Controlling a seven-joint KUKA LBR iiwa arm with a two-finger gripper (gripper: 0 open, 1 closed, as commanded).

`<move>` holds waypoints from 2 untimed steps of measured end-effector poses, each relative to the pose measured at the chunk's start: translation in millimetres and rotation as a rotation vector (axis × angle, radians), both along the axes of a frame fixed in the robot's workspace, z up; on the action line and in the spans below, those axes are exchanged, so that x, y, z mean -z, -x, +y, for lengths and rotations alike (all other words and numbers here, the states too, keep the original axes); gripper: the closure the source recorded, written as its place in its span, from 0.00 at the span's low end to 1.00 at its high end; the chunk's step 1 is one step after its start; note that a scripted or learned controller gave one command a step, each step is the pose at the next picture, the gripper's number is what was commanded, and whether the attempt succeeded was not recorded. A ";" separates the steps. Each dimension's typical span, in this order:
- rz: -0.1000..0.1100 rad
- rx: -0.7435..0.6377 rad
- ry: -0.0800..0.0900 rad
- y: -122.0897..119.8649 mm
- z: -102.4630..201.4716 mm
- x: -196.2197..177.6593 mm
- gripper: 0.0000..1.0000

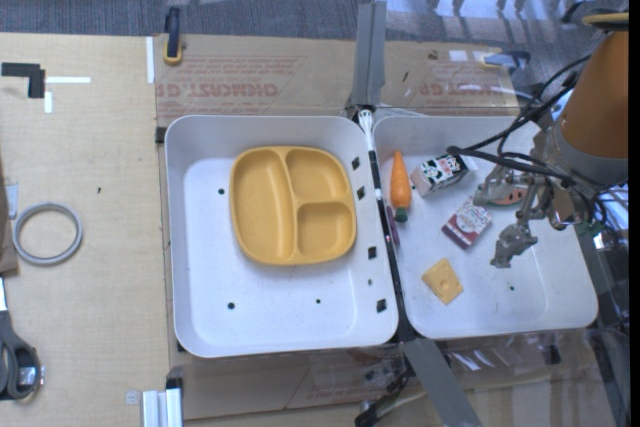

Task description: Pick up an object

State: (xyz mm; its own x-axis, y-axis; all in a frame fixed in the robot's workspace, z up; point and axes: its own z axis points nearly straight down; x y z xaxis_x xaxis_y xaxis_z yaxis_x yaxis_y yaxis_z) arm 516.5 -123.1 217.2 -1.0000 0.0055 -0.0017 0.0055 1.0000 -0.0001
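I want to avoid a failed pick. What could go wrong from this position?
1. The gripper hangs over bare bin floor in the right bin, between the small red packet and the yellow cheese piece; going straight down may catch nothing.
2. The packet lies close to the cow-print carton, so a grasp there might push both.
3. The carrot lies by the bin wall, hard to reach.

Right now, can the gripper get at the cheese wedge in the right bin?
Probably yes. The gripper hangs over the right bin, and the cheese wedge lies apart from the other items.
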 end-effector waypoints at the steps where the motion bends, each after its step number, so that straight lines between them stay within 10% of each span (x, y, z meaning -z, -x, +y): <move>1: 0.001 0.395 0.000 -56.2 -8.3 117.7 0.00; 2: 0.031 0.616 0.009 -117.4 2.5 128.1 0.00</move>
State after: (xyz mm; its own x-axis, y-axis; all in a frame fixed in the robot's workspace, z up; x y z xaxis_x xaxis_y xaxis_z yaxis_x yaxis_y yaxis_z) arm 633.9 -120.5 89.1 -0.8126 0.5823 0.0244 0.5821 0.8130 -0.0181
